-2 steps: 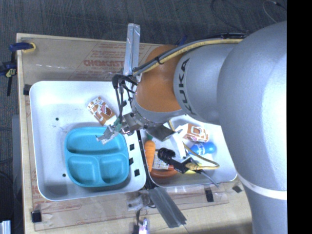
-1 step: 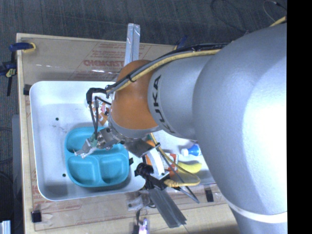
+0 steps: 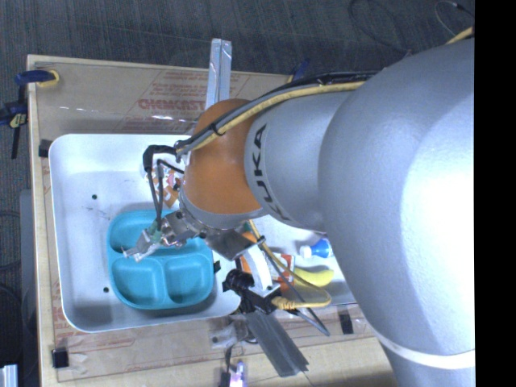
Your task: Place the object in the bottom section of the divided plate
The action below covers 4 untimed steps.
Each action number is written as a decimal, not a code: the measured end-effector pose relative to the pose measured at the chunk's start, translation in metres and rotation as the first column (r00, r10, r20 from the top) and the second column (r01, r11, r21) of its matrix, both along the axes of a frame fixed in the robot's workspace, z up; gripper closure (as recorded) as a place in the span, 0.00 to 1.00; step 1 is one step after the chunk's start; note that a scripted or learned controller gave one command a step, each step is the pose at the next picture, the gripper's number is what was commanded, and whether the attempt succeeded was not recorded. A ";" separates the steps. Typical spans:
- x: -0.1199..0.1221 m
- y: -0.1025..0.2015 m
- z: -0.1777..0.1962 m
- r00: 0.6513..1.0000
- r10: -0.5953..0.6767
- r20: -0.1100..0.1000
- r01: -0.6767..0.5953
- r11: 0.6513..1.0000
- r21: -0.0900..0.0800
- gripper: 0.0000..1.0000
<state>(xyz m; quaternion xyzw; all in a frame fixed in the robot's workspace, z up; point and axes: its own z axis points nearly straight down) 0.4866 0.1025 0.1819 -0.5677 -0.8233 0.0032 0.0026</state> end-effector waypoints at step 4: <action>-0.012 0.021 -0.085 0.993 -0.116 -0.011 0.116 0.993 0.015 0.00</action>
